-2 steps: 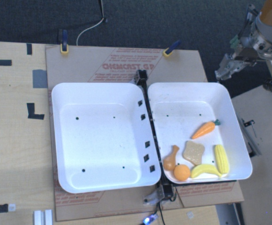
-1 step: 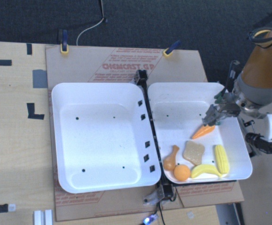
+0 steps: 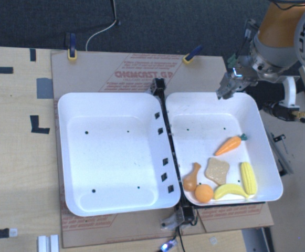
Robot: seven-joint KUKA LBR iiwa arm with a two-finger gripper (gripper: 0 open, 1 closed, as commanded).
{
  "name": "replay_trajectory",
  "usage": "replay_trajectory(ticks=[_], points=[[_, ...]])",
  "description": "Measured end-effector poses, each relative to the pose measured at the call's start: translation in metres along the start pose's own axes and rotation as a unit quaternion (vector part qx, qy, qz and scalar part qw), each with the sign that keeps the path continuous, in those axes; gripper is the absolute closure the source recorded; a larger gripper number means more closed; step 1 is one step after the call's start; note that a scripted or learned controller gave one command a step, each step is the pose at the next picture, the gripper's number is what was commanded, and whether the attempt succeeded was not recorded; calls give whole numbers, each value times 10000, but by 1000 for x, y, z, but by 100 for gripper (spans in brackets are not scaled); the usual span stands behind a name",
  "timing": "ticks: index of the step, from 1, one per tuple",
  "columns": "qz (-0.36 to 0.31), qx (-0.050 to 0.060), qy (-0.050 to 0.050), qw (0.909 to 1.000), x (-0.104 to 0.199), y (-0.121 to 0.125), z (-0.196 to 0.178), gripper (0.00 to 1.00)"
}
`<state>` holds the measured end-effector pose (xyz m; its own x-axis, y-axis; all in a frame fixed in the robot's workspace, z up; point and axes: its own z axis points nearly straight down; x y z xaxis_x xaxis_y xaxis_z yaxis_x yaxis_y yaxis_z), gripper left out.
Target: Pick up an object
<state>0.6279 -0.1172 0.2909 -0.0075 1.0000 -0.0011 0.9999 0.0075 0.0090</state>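
The right bin (image 3: 194,109) holds several toy foods in its near right part: a carrot (image 3: 229,145), a slice of bread (image 3: 217,170), a corn cob (image 3: 248,178), a banana (image 3: 229,191), an orange (image 3: 203,193) and a tan drumstick-like piece (image 3: 192,177). My gripper (image 3: 225,92) hangs over the far right rim of this bin, well away from all of them, with nothing visibly between its fingers.
The left bin (image 3: 110,151) lies beside the right one, with a black clip strip (image 3: 162,140) along the shared edge. Both rest on a cardboard sheet (image 3: 136,75) held by clamps. A white cable (image 3: 102,30) runs at the back.
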Motion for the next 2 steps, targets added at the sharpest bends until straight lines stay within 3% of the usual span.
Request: replay_trajectory(ticks=[1,2], points=[[40,99,15,9999,20,-64,67,100],[15,-13,6,10000,47,-107,-69,100]])
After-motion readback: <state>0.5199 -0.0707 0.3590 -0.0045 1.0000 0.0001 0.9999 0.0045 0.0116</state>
